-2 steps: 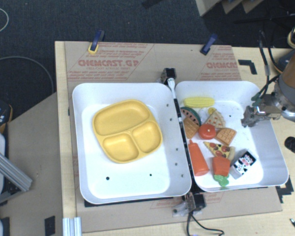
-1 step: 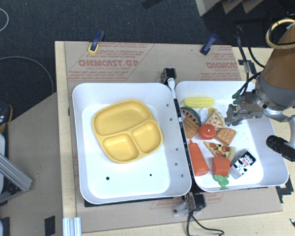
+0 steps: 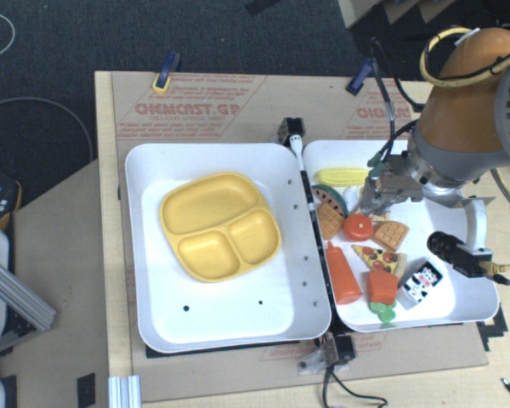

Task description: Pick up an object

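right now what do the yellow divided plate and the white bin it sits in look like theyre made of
Yellow divided plate: looks like moulded plastic, smooth with a soft sheen. The even colour and rounded compartment edges suggest it.
Left bin: probably hard white plastic, smooth and slightly glossy, with rounded corners and a raised rim. Painted metal can't be ruled out.

Toy clutter (image 3: 343,274) in R bin (image 3: 463,308); open floor round yellow plate (image 3: 219,225) in L bin (image 3: 229,313).

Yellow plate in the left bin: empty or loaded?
Empty. All three compartments of the yellow plate show bare yellow; it lies right side up in the left bin.
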Robot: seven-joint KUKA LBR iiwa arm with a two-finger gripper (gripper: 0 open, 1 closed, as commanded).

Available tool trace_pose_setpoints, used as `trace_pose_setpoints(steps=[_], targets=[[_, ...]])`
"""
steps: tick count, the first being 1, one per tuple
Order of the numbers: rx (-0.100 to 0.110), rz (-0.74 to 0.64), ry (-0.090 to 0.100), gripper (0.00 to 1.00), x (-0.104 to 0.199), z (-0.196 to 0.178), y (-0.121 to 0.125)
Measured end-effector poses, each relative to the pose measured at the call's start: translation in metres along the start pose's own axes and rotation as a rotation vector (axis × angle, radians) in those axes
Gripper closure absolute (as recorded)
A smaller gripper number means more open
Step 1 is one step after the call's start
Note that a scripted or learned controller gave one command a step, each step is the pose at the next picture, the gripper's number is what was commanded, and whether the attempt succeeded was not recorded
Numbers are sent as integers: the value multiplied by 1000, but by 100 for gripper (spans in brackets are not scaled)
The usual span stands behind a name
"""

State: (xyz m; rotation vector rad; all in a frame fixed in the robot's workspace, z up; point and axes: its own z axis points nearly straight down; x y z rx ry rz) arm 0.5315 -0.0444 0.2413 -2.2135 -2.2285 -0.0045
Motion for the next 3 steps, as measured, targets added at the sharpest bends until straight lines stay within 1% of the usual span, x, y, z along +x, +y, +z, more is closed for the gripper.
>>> trace_pose_setpoints(steps=[1, 2, 3], targets=[[2, 1, -1, 100, 56, 3, 2], [6, 5, -1, 100, 79, 25, -10], [-2, 5, -2, 100, 88, 7, -9]])
